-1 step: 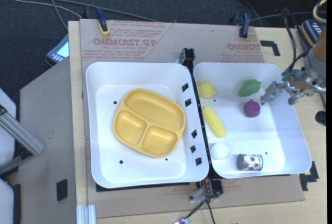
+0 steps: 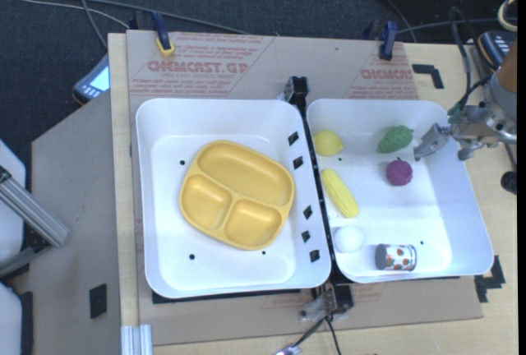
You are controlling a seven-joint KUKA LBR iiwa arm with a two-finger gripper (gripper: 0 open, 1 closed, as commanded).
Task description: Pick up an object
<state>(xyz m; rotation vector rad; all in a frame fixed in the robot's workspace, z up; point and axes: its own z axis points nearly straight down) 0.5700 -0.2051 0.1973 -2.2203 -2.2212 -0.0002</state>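
Hovering at the right bin's (image 2: 472, 205) edge, the tool (image 2: 448, 144) looks spread, holding nothing; I'd drop straight over the grape (image 2: 399, 172).

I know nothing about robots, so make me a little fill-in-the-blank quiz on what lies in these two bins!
1. The yellow divided plate lies in the ____ bin.
2. The corn cob lies in the ____ bin.
3. The round fruit just below the green leafy item is ____ in colour.
4. The can lies beside a ____ ball.

Missing words: left; right; purple; white
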